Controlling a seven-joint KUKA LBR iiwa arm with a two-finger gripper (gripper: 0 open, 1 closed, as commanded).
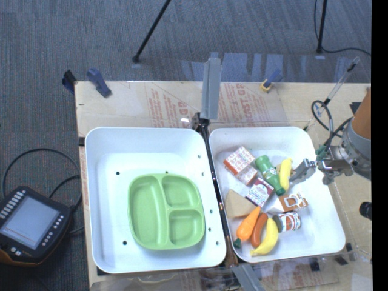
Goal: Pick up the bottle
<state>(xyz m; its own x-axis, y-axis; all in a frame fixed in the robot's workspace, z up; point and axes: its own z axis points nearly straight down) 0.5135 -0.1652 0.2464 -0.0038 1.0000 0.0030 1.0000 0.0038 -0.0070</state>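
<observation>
Bottle (269, 173) just left of tool (302, 170)

Position: one camera fixed above the bench (151, 102), fairly high.
Direction: looks down at a slant, far edge of the bench at the top, carpet beyond.
Coverage: both white bins, left bin (103, 156) and right bin (321, 223), in full.
Arm side: the arm (364, 132) enters from the right edge.

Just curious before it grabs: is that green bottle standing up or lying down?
Lying down. The green bottle rests on its side in the right bin, its length stretched across the bin floor beside a small yellow banana.
</observation>
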